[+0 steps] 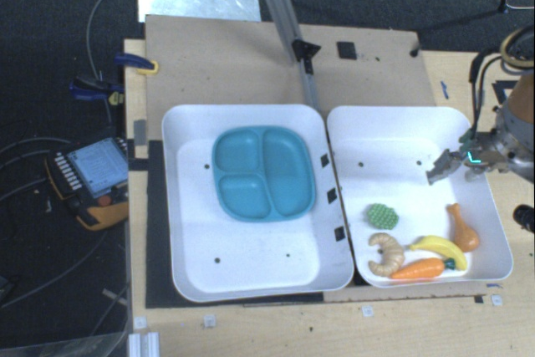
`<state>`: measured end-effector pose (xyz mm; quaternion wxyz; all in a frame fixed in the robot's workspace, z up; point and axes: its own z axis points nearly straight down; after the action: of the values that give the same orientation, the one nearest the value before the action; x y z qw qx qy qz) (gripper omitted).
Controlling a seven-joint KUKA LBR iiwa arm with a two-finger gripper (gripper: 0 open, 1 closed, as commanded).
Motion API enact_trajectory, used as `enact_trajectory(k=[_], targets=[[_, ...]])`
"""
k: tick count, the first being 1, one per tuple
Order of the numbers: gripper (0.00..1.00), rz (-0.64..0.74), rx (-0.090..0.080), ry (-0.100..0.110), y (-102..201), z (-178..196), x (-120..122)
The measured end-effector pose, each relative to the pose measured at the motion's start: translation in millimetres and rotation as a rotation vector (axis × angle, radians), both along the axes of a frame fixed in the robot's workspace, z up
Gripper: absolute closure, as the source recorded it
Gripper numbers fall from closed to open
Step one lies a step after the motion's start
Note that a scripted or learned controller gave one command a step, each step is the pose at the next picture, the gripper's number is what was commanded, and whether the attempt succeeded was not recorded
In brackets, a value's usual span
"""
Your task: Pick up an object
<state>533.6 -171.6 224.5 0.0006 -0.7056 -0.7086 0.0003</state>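
Observation:
The right bin holds several toy foods in its near corner: a green knobbly piece, a tan curled piece, a yellow banana, an orange carrot and an orange-brown drumstick. My gripper hangs over the right side of this bin, beyond and above the drumstick and apart from all the toys. Nothing is seen in its grasp.
In the left bin lies a blue divided plate. A grey pole slants over the board behind the bins. Cables and a small device sit on the floor at the left.

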Motion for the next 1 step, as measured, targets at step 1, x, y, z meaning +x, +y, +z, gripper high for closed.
enact_trajectory(k=[1], targets=[[0.0,0.0,-0.001,-0.003,0.0,1.2,0.8]])
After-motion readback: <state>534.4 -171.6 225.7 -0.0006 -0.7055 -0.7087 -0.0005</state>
